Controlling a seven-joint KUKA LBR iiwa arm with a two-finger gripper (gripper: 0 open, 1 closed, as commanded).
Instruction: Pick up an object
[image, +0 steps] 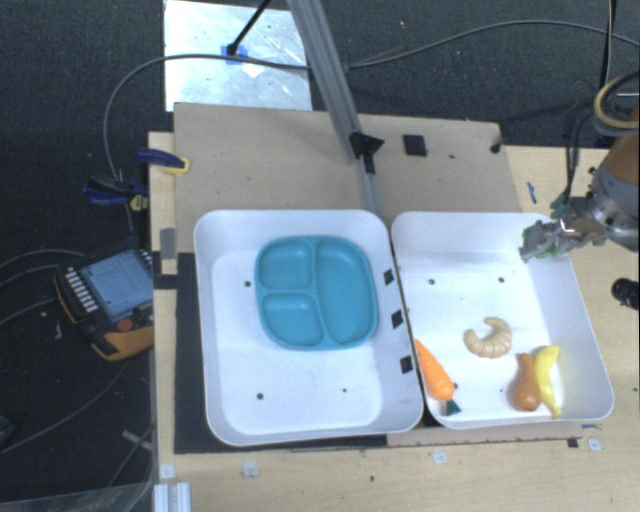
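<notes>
The gripper (537, 243) is seen at the right bin's (470, 245) two o'clock edge; its finger state cannot be told. A croissant (489, 338), carrot (435, 372) and banana (548, 378) are gathered toward five o'clock

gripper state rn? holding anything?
Gripper: cannot be told. It sits above the right bin's upper right corner, apart from the croissant, carrot and banana.

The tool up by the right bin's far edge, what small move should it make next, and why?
Probably ease toward the near side of the right bin, because the tool hovers at its far edge, while the shrimp, carrot and banana lie nearer the front.
</notes>
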